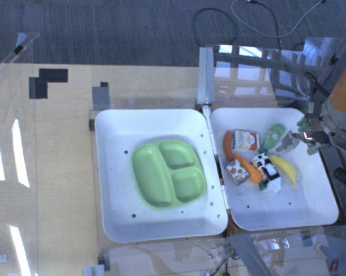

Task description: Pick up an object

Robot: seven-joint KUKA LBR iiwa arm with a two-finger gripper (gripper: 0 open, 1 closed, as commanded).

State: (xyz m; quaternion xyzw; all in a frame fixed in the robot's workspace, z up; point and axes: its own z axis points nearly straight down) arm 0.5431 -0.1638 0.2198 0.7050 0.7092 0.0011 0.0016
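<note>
Pale wooden bench [60,167], approach step: pincer [287,141] empty, spread just above yellow plastic banana [284,168]; lowering next, then squeezing.

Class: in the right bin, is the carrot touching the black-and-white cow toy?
Touching. In the camera view, the carrot's lower end runs right up against the cow toy, no white bin floor between them.

In the right bin [311,212], toward its back half, I see a small carton [245,140], a green bottle [273,136], a carrot [247,167], a banana [284,168] and another little box [237,171], clustered together.
</note>
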